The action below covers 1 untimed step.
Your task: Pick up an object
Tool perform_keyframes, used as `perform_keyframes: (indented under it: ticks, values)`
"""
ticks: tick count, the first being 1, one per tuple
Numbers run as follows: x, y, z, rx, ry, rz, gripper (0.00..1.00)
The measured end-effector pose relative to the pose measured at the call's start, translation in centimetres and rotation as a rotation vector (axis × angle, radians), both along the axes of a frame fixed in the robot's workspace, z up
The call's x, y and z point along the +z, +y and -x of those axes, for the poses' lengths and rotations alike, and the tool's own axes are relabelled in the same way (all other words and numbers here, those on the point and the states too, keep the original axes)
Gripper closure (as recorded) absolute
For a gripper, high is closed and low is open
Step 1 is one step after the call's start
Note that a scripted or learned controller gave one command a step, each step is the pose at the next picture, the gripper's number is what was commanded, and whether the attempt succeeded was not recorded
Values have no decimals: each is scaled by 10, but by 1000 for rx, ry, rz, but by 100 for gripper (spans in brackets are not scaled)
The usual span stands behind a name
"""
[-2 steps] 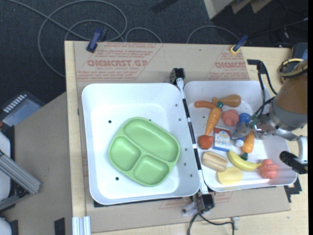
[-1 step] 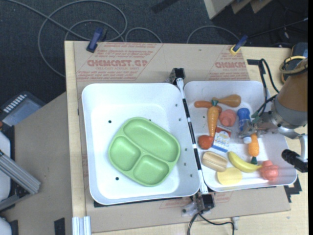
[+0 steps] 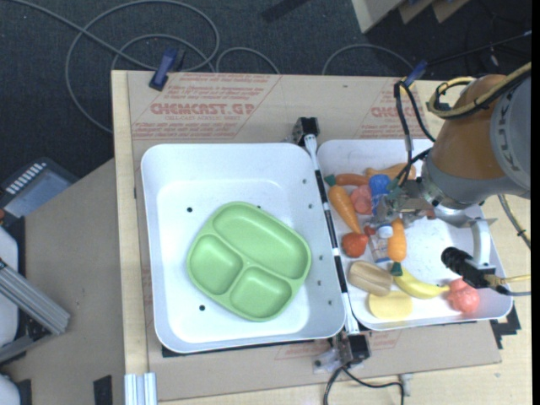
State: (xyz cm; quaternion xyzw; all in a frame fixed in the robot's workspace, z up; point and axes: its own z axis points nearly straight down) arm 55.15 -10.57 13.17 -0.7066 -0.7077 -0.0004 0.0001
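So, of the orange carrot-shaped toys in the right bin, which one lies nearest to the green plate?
The long orange carrot toy along the right bin's left wall; the shorter orange carrot toy lies further right, beside the gripper.

looked smooth, semi-gloss plastic: two white bins, the left bin [image 3: 160, 226] and the right bin [image 3: 439, 310]. matt, moulded plastic, softly shining along its ridges: a green divided plate [image 3: 248, 261] in the left bin. glossy, toy-like plastic: an orange carrot [image 3: 344, 207], a red tomato [image 3: 355, 244], a yellow banana [image 3: 418, 288] and a pink piece [image 3: 462, 296] toward 4 o'clock in the right bin. matt, tan, wood-like: a bread-shaped piece [image 3: 371, 278]. rough, printed brown cardboard over the bench [image 3: 211, 108]. satin orange band and smooth grey shell on the arm [image 3: 481, 154] at 3 o'clock. dark, nubby carpet [image 3: 84, 24] toward 11 o'clock.
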Motion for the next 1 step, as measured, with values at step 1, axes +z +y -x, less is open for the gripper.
perform_keyframes:
  ticks: [1]
  values:
    - [53,97,-32,0,0,-1,100]
